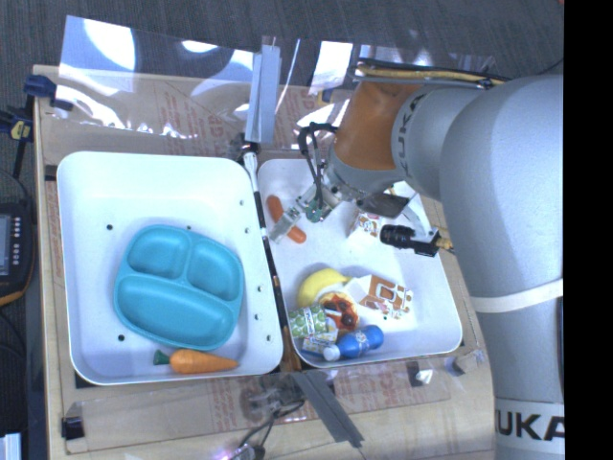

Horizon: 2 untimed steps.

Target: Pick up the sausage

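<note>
The sausage [276, 207] is a short orange-red piece lying near the left wall of the right bin [436, 329], towards its back. My gripper [285, 222] is down on it, reaching in from the right. A grey finger crosses the sausage's middle, so its upper end and its lower end [296, 236] show on either side. The finger hides the contact, so a grip cannot be made out.
In the front of the right bin lie a yellow fruit [323, 283], a green packet [313, 323], a blue bottle [361, 340] and a printed card [388, 296]. The left bin [86, 190] holds a blue divided plate [179, 286] and a carrot [201, 360].
</note>
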Motion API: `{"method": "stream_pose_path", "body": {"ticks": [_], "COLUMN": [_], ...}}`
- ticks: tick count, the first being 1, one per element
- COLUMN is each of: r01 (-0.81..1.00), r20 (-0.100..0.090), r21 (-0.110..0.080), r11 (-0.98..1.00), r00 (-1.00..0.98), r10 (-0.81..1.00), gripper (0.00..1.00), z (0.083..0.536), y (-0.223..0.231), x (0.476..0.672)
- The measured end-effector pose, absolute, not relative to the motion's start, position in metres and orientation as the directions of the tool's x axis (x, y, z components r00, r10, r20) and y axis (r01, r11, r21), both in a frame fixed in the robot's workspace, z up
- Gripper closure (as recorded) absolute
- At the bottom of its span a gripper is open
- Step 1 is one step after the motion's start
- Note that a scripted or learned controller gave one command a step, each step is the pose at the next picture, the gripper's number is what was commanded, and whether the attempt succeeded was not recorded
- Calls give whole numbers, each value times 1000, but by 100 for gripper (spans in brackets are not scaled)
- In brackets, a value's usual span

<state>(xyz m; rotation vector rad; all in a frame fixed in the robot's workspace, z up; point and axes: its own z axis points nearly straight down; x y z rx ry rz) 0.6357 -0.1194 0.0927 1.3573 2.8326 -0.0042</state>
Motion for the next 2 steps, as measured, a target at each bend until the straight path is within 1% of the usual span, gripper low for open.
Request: {"method": "stream_pose_path", "body": {"ticks": [1,2], "r01": [777,811], "r20": [-2,-1], "r21": [-1,0], "r11": [629,585], "r00": [-629,-585], "r10": [777,811], "gripper": [100,100], "z": [103,193], "y": [-118,-74], "x": [637,656]}}
